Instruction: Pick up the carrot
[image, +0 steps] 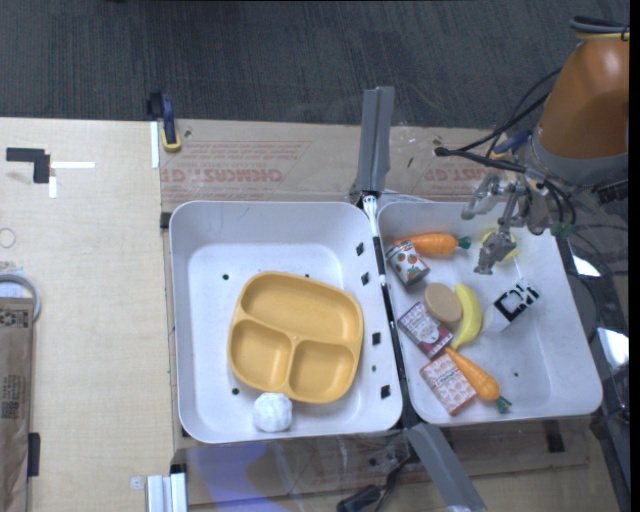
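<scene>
The hand (490, 240) hovers over the right bin's (560, 395) far edge, fingers apart and holding nothing, just beside the carrot (432, 243).

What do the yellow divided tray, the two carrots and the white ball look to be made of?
Yellow divided tray: likely moulded plastic, smooth, matte.
Upper carrot and lower carrot: probably plastic toy food; uniform orange, slight sheen.
White ball: unclear, perhaps crumpled paper or foam; surface looks uneven.
</scene>
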